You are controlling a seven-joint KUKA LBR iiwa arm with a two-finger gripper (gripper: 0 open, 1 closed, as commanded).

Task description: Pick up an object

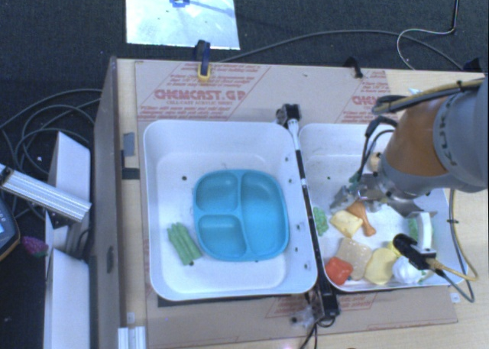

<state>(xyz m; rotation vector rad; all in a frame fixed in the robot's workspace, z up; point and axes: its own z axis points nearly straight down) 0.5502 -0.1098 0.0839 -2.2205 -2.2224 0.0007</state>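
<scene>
Arm [432, 145] reaches in from the right, over the right bin [336, 145]. Gripper [353, 193] hangs low over the middle of that bin, just above the toy food pile; can't tell if it's open or closed, and nothing visibly held. Directly under or beside the gripper tip is an orange piece [363, 218], lying tilted and touching a pale yellow block [345, 223] on its left. A small green piece [321, 221] sits against the bin's left wall, just beside the yellow block. Nearer the front edge there's a beige slab [353, 252], with a red piece [338, 269] touching its front-left corner and a yellow lump [380, 265] just to its right. A white lump [409, 273] is in the front-right corner, close to the yellow lump. A green-and-white piece [419, 227] is by the right side, partly under the arm. The back half of the right bin is bare floor. Left bin [153, 187] holds a blue divided plate [241, 214] at centre, flat, and a green bean bundle [183, 243] just off the plate's front-left edge. The two bins sit side by side, touching along the middle, on a brown board [229, 88].
</scene>
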